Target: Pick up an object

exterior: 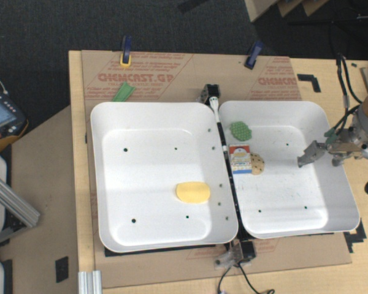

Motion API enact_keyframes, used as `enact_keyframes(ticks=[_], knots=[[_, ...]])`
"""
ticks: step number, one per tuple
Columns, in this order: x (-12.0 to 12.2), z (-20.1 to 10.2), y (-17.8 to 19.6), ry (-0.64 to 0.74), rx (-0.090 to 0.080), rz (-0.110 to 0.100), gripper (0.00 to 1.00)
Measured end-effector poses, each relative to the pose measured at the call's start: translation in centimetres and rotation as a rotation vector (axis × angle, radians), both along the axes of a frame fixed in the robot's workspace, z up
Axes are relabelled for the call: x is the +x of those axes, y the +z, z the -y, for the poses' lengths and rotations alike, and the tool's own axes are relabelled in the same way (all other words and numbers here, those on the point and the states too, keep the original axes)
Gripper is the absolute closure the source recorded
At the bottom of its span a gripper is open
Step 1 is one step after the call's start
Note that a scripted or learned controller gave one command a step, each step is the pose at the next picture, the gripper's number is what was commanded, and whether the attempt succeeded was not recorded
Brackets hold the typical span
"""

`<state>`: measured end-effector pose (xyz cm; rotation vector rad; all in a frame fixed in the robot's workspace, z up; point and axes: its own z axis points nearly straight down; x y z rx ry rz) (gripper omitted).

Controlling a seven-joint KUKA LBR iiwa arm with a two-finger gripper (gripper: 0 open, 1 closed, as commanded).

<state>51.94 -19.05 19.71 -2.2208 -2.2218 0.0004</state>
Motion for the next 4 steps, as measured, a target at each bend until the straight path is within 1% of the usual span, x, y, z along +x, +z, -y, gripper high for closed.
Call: enact_keyframes(ticks=[1,2,3,4], knots=[[0.1,0.0,1.1,0.001,-0.002,0.003,1.0],[4.4,2.2,15.3,0.002,-0.009,0.021,1.0],[-3.8,0.4,17.9,-0.002,0.001,0.001,1.0],[-4.1,1.3,11.1,-0.002,0.002,-0.006,1.0]])
